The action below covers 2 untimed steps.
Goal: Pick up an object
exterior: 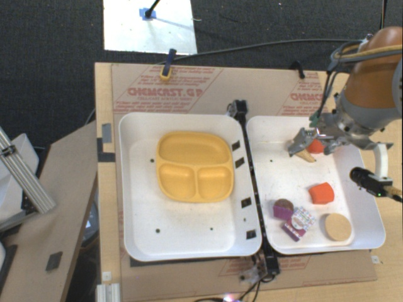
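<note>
The claw (306, 145) hung low in the far part of the right shallow white bin (272, 187), over a small orange piece (315, 147) and a tan wedge (307, 157); whether it was open or closed could not be told. Open floor lay along that bin's left side. Toward its near rim sat one orange block (322, 193), one tan round disc (337, 226) and one purple-and-white toy (291, 218). The left white bin (141, 231) held one yellow three-compartment plastic tray (194, 166), with bare floor all around it.
</note>
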Each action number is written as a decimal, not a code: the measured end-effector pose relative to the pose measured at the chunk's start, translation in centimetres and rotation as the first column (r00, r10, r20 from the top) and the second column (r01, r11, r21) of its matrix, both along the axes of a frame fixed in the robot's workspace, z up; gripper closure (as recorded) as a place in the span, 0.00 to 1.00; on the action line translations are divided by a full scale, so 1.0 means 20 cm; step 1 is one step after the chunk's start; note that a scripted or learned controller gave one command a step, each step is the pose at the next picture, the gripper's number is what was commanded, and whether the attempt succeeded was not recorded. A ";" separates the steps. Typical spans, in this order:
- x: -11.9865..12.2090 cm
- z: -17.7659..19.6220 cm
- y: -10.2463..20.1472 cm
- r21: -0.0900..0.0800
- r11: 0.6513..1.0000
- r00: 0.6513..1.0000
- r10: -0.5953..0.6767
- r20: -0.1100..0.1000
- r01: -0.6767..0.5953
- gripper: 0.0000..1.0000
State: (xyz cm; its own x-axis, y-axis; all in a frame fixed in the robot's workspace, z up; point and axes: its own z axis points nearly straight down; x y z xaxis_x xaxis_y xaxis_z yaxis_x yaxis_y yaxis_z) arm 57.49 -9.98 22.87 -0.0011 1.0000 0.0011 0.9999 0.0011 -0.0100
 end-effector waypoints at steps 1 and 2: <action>0.01 0.03 0.00 -0.001 1.000 1.000 0.002 0.011 -0.002 0.00; 0.04 -0.20 -0.03 -0.001 1.000 1.000 0.000 0.009 0.000 0.00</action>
State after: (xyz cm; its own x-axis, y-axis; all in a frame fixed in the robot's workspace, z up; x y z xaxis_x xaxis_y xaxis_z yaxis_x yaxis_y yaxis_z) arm 58.28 -10.60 18.92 -0.0011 1.0000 -0.0003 1.0000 0.0011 -0.0010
